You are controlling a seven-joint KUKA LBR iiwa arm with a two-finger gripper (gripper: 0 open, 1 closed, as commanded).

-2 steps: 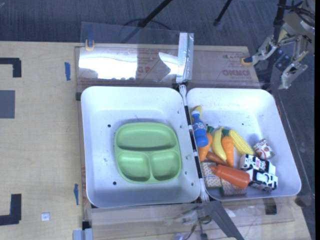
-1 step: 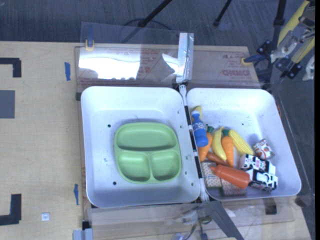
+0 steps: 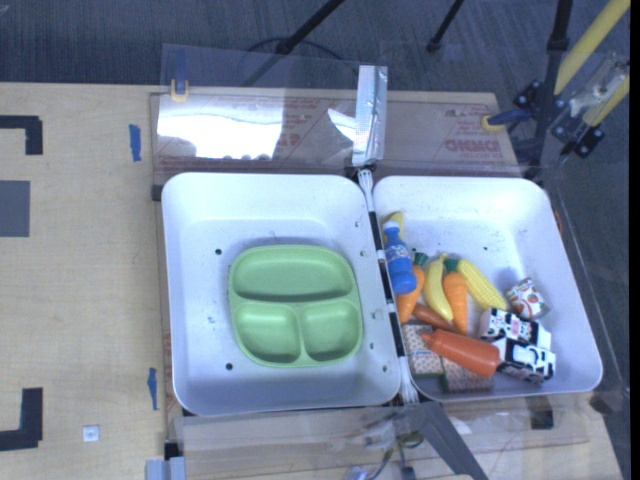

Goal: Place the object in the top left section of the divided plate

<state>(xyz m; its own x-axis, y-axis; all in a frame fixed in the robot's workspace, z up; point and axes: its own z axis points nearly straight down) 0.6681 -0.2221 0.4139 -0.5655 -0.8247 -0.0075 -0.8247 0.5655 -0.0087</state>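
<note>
A light green divided plate (image 3: 294, 293) lies in the middle of the left white bin (image 3: 190, 268). It has one long section across the far side and two smaller sections on the near side. In the right bin (image 3: 490, 213) a heap of toy food fills the left and near part: a blue bottle (image 3: 400, 264), a yellow banana (image 3: 437, 288), an orange carrot (image 3: 456, 299), a corn cob (image 3: 482, 283), a red-orange bottle (image 3: 462, 350), a black-and-white carton (image 3: 522, 343) and a small can (image 3: 526, 296).
A clear plastic panel (image 3: 260, 118) with a taped upright post (image 3: 371, 113) stands behind the bins. Wooden bench (image 3: 80, 268) stretches to the left, with black marks. Tripod legs and a yellow bar (image 3: 590, 33) are at the back right.
</note>
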